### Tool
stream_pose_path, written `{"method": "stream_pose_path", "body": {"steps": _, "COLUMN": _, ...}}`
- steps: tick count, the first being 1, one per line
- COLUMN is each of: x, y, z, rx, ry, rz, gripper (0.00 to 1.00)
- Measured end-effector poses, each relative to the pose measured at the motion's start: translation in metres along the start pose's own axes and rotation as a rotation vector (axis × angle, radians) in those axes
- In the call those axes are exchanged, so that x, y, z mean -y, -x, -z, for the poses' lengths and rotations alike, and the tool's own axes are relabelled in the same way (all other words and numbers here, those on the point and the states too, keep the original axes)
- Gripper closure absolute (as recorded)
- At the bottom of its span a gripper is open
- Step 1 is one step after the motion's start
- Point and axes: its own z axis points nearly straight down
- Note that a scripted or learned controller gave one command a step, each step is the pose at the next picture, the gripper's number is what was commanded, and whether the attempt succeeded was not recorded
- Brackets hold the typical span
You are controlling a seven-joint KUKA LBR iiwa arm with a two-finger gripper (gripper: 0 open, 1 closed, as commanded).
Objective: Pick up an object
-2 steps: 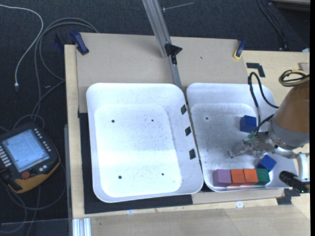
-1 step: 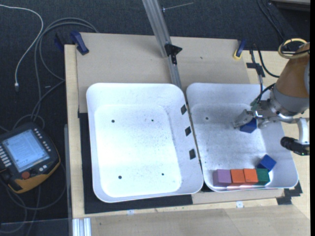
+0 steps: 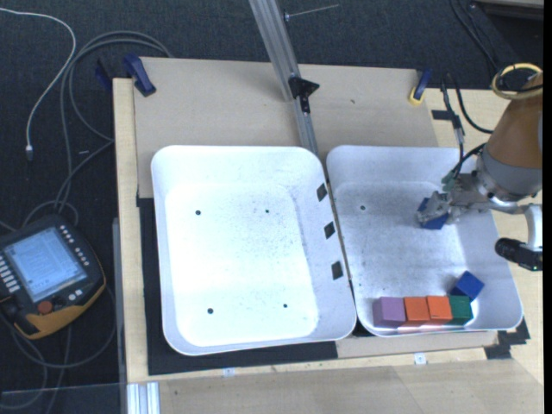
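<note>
Gripping small blue block [image 3: 434, 221], metal pincer [image 3: 429, 209]

bins [image 3: 172, 188] white, speckled | blocks: purple [image 3: 391, 310], orange [image 3: 416, 308], green [image 3: 461, 309], blue [image 3: 468, 284]

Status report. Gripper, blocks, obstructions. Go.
Gripper low over right bin, something blue at its tip, grasp unconfirmed. Purple, orange, green blocks along front wall, blue block beside. Nothing in the way.

Both white bins [image 3: 237, 166] are seen to be smooth, matt plastic, speckled with dark flecks. The bench [image 3: 216, 102] appears as pale, matt wood. The blocks [image 3: 423, 310] look smooth.
</note>
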Motion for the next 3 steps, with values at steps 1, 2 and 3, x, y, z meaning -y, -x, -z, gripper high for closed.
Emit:
{"method": "stream_pose_path", "body": {"steps": 1, "x": 0.000, "y": -0.059, "z": -0.012, "rx": -0.006, "ry": -0.007, "rz": 0.003, "gripper": 1.00}}
{"method": "stream_pose_path", "body": {"steps": 2, "x": 0.062, "y": -0.097, "z": 0.011, "rx": -0.007, "ry": -0.010, "rz": -0.001, "gripper": 1.00}}
{"method": "stream_pose_path", "body": {"steps": 3, "x": 0.031, "y": -0.158, "z": 0.093, "rx": -0.005, "ry": 0.005, "rz": 0.006, "gripper": 1.00}}
